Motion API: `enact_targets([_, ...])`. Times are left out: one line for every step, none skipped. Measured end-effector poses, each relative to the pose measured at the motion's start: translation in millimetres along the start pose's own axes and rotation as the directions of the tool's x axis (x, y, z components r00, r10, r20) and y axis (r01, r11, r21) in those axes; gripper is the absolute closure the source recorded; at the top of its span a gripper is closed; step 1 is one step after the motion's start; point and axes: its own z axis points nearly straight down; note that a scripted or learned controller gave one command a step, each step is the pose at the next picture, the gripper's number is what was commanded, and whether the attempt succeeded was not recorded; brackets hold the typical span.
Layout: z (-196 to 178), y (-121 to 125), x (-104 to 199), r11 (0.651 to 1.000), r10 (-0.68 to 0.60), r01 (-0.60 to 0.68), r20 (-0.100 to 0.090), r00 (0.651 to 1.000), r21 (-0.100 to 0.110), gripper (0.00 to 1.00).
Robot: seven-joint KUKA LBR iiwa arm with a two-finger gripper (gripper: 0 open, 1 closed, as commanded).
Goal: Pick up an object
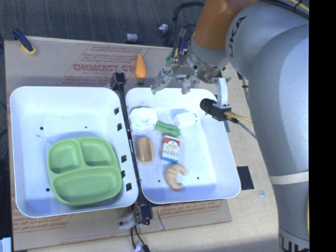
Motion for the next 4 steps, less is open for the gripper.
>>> enact_targets([-140.1,-1.3,37.0,1.000,0.000,0.000,0.000,1.000,-0.004,0.00])
enact_targets([6.2,-0.8,2.9,1.000,0.001,-0.001,0.000,1.000,0.004,0.00])
enact_targets([4.4,0.0,3.0,1.000,0.001,-0.001,0.000,1.000,0.000,0.00])
enact_targets([4.4,0.0,3.0,1.000,0.001,-0.001,0.000,1.000,0.000,0.00])
